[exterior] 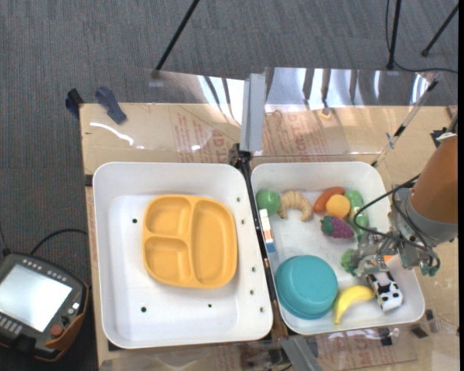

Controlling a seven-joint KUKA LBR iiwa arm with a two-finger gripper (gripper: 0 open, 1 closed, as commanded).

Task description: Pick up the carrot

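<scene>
Carrot (pixel 329 199) lies at the right bin's (pixel 294 172) far edge; my gripper (pixel 373 260) hovers nearer, by broccoli (pixel 350 261). Whether its claw grips anything, I cannot tell.

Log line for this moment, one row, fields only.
task: pick up carrot | carrot: right bin, back, untouched | gripper: low near broccoli, away from carrot | grasp: none seen

Orange carrot (pixel 329 199), yellow divided plate (pixel 190 240), teal bowl (pixel 306 286), white bins (pixel 108 207).
</scene>
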